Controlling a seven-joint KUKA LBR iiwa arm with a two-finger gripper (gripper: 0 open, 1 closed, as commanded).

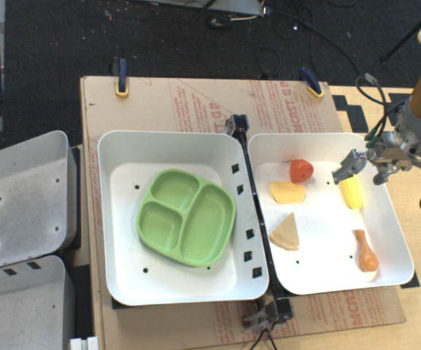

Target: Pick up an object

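The right bin (pixel 385 279) holds a red round piece (pixel 301 170), a flat yellow piece (pixel 288 192), a tan wedge (pixel 286 233), a short yellow cylinder (pixel 352 193) and an orange club-shaped piece (pixel 365 251). My gripper (pixel 362 170) hangs over the bin's upper right part, just above the yellow cylinder. Its two fingers stand apart, so it is open, and nothing sits between them.
A green three-compartment plate (pixel 187 217) lies in the left bin (pixel 115 195). A black divider with clips (pixel 250 210) runs between the bins. Grey trays (pixel 20 195) sit off the bench to the left. Clamps hold the cardboard base (pixel 195 100) at the far edge.
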